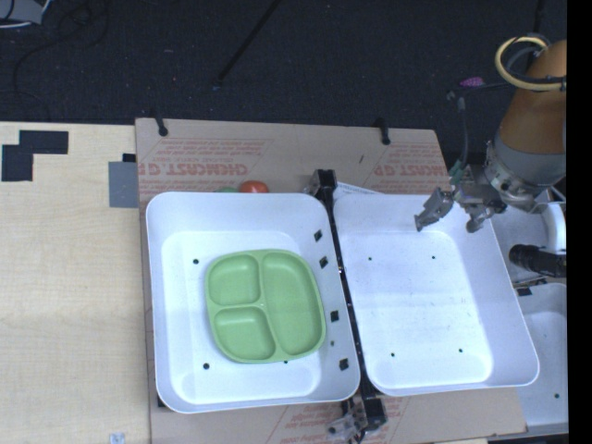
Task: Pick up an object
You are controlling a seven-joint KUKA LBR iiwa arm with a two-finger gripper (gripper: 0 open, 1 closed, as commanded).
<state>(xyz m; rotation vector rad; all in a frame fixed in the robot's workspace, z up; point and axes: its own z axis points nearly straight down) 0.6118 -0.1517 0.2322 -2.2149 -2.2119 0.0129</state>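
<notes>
One green divided plate (265, 305) in left bin (176, 229) | jaws (453, 213) wide, holding nothing, over right bin (435, 368)

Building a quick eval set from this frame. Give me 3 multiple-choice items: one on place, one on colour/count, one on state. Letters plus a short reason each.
1. Where does the divided plate lie?
A. In the left bin
B. In the right bin
C. On the cardboard outside both bins

2. How many compartments does the plate have?
A. Two
B. Three
C. Five

3. Where is the gripper in relation to the plate?
A. Clamped on its rim
B. Pressing on its centre
C. Apart from it, over the right bin's far right corner

Key: 1 A, the green plate rests on the left bin floor. 2 B, three sections show. 3 C, the gripper hangs at the right bin edge, far from the plate.
</notes>
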